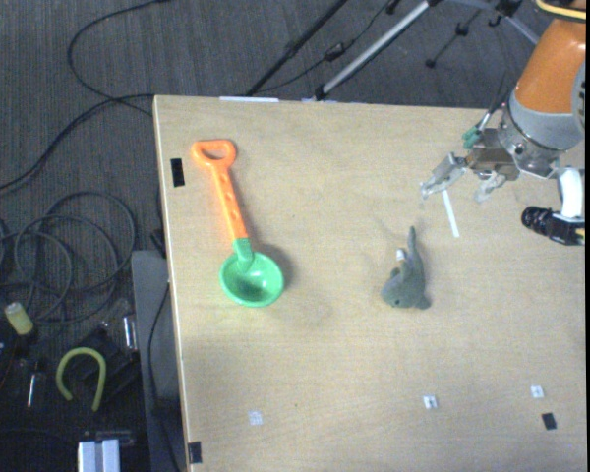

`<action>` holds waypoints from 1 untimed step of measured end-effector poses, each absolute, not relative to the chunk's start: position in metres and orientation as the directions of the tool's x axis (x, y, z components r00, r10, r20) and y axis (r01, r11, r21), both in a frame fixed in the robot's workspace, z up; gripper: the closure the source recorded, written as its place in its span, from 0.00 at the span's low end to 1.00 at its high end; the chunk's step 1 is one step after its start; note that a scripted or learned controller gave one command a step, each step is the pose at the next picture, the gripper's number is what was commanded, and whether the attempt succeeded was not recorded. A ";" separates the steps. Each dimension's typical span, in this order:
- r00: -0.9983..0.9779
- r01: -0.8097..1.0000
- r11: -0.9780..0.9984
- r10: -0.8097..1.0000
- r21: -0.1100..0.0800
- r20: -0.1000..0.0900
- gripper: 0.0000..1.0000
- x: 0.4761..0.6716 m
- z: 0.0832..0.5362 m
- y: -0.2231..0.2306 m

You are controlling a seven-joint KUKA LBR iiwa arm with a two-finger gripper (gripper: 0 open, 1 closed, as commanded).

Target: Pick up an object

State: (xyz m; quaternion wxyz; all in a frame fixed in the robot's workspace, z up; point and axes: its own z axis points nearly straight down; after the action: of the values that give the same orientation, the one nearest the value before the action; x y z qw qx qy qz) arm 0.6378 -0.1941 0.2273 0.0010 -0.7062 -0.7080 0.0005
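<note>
- Nearest the cam, bottom of frame: bare tan bench top [354,391] w/ a few tiny white and black tags sitting on it, around 5 o'clock from centre.
- Just past that, roughly mid-frame and a bit toward 3 o'clock: small grey shark toy [407,281] lying flat on the bench, tail pointing up to 12 o'clock, fat end toward 6. Nothing's touching it.
- Over at 9 o'clock from the shark, well apart: toy ladle [238,229] w/ green bowl and orange handle, handle running up to about 11 o'clock, loop at the far end.
- Gripper [465,182] is hovering at about 1 o'clock from the shark, near it but clearly not touching. Fingers are looking spread apart, nothing pinched btwn them. A thin white stick-like bit is poking down from it toward the shark; can't tell what that is.
- Arm [554,77] w/ the orange band is coming in from 3 o'clock, top right corner.
- Floor at 9 o'clock off the bench: black cables [49,234] looping around, plus a green U-shaped thing [82,372] lower down at 8 o'clock.
</note>
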 end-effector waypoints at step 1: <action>-0.078 0.997 0.078 0.997 -0.003 0.000 0.00 0.637 0.152 -0.130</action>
State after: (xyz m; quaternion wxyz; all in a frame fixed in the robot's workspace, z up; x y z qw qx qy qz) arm 0.6370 -0.1298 0.1522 0.0010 -0.6789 -0.7343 0.0009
